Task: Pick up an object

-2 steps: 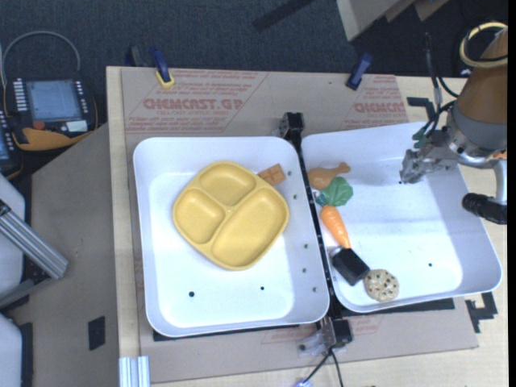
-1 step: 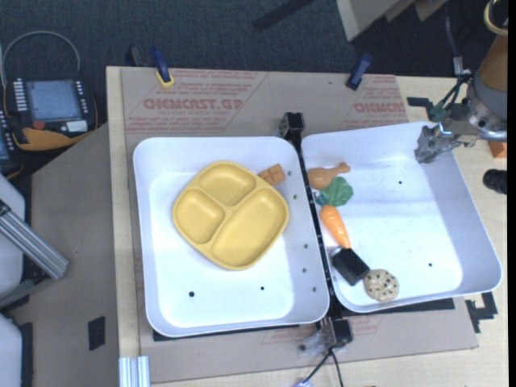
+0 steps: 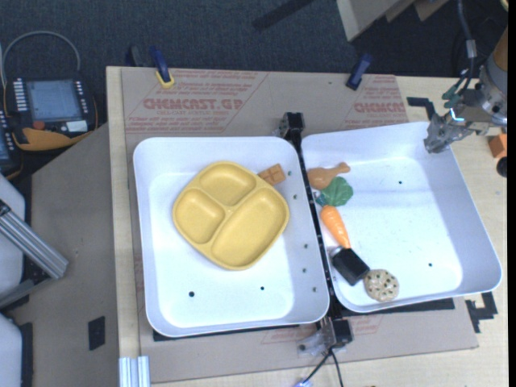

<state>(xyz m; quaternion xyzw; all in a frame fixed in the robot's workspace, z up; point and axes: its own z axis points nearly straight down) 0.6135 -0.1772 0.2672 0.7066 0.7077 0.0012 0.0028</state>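
Camera view looks down on a brown-papered bench [image 3: 242,103] carrying two shallow white bins pressed together along a central seam. On the left, the left bin [image 3: 161,289] holds a large yellow divided plate [image 3: 231,214] set toward its upper middle, with bare white floor open below and to the left of it, and a small tan block [image 3: 272,174] touches the plate's upper right rim. Beside it, the right bin [image 3: 451,216] keeps all its objects crowded against its left wall, near the seam, so most of its floor stands open toward the right and far edges. Down that wall run a tan drumstick toy [image 3: 328,173], a green leafy toy [image 3: 336,192] just below and touching it, an orange carrot [image 3: 335,226] slanting downward, a black block [image 3: 349,265], and a speckled cookie [image 3: 380,285] near the bin's lower rim, just beside the block. From the right edge the arm reaches in high, and the gripper [image 3: 439,134] hangs over the right bin's far right corner, about at its rim, well apart from every object. At this angle I cannot tell whether it is parted or closed, and nothing is seen in its grasp.
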